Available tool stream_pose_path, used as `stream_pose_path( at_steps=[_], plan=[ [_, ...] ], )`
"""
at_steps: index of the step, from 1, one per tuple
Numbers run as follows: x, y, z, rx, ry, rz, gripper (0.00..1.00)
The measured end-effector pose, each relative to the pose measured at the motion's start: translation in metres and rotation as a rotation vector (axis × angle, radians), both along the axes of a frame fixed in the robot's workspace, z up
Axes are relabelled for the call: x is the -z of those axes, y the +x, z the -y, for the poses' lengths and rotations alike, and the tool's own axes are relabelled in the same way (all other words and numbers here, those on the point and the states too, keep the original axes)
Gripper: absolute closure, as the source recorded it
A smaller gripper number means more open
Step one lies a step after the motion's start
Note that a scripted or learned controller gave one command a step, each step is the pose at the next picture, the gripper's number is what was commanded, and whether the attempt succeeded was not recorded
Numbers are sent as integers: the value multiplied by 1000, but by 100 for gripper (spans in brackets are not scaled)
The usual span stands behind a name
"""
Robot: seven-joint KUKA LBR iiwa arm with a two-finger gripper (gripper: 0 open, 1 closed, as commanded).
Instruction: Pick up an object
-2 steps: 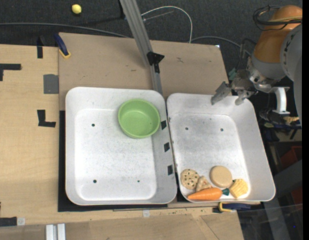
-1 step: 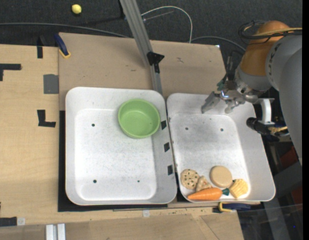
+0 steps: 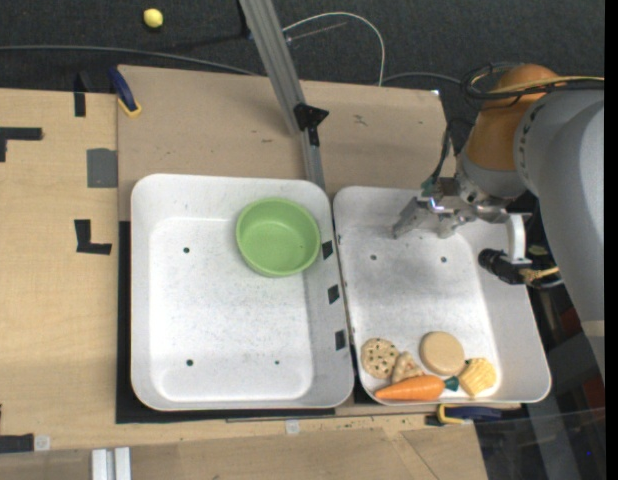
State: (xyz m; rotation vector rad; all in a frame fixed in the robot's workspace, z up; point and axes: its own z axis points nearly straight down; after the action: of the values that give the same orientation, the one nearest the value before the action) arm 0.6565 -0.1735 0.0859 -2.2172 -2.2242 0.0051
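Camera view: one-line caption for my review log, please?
Pincer poised over right bin, away from toy foods clustered at its near edge; green bowl in left bin.

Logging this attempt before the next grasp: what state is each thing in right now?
green bowl: upright, in the left bin
carrot: lying flat, right bin's near edge
cookie: flat, beside the carrot
gripper: over the right bin's far end, holding nothing

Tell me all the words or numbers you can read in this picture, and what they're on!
There are none to read. The green bowl, the two white bins, the toy carrot and cookie are plain. The black tape marks on the bench are shapes, not letters.
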Motion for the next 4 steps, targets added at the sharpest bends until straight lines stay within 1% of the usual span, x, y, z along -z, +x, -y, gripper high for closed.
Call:
stream_pose_path(
  at_steps=[1,2,3,4],
  plan=[
    [-13,1,-1,-1,0,1,100],
    [-59,-3,-8,1,1,6,100],
    [-103,3,-7,2,1,7,100],
    [-156,4,-8,1,0,8,100]
  ],
)
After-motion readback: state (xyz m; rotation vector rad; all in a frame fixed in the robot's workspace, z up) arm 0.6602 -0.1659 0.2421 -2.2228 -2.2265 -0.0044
